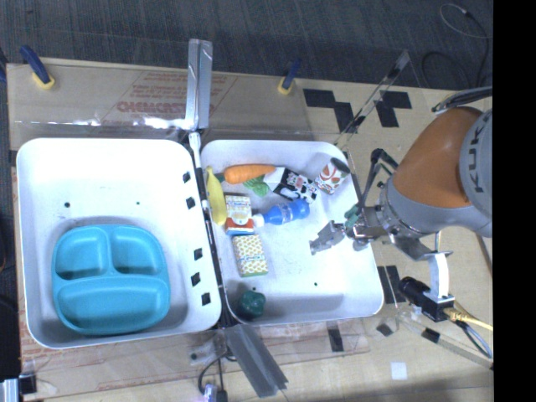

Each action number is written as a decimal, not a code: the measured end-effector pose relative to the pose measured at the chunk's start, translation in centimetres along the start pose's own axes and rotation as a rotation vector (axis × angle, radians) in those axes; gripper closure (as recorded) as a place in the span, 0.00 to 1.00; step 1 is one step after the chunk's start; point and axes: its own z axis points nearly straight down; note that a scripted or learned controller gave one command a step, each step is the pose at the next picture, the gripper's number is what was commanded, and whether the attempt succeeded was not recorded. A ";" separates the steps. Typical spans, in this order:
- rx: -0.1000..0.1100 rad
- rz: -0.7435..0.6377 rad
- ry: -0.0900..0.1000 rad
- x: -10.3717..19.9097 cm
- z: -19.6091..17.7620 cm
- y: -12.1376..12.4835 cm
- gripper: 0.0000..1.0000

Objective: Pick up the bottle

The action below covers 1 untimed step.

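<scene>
- Dark green, a small rounded object (249, 302) sits at the near edge of the right bin (352, 296), close to the divider between the two bins.
- In the left bin (42, 174), a light-blue compartment tray (110, 279) lies in the near half.
- Over the right bin's right side, the end effector (328, 239) hangs above bare white floor, its grey tip pointing left; whether its fingers are spread or pressed together I cannot tell, and nothing is seen between them.
- Behind it, the grey arm (435, 191) with its orange band reaches in from the right over the tabletop (100, 90).
- Left of the end effector and a little farther back, the bottle (283, 214) lies on its side, blue with a white cap end pointing left, near the tip but apart from it.
- Beside the bottle's cap lie a small carton (238, 213) and, nearer, a patterned box (249, 255); a yellow banana (215, 198) runs along the divider.
- Farther back, an orange carrot (249, 173), a black-and-white pack (295, 184) and a small red-and-white carton (331, 175) line the far wall.
</scene>
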 end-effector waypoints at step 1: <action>0.000 -0.012 -0.001 7.1 6.7 8.3 0.00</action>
